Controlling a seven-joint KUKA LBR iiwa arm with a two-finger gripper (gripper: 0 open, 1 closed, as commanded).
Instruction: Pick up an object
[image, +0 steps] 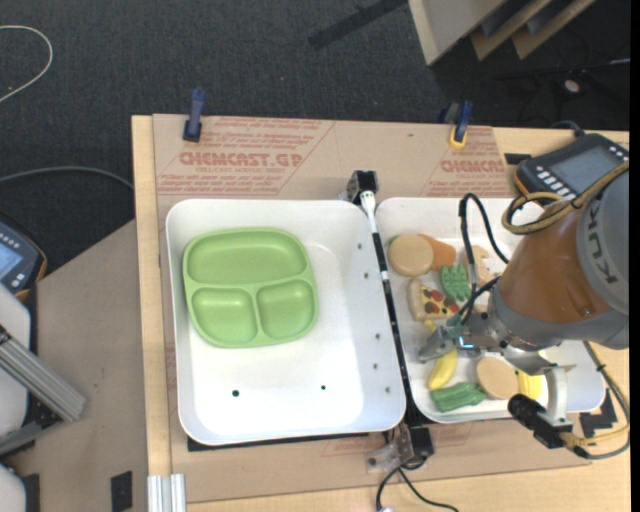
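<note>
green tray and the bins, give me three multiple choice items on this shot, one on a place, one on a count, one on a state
1. Where does the green tray lie?
A. in the left bin
B. in the right bin
C. on the floor

2. How many compartments does the green tray have?
A. two
B. three
C. five

3. How does the green tray sit?
A. flat, open side up
B. standing on its edge
C. flipped upside down

Answers:
1 A: it rests in the left bin, across the divider from the toy food.
2 B: one long section on top, two smaller ones below.
3 A: its hollows face up at the camera.
</note>
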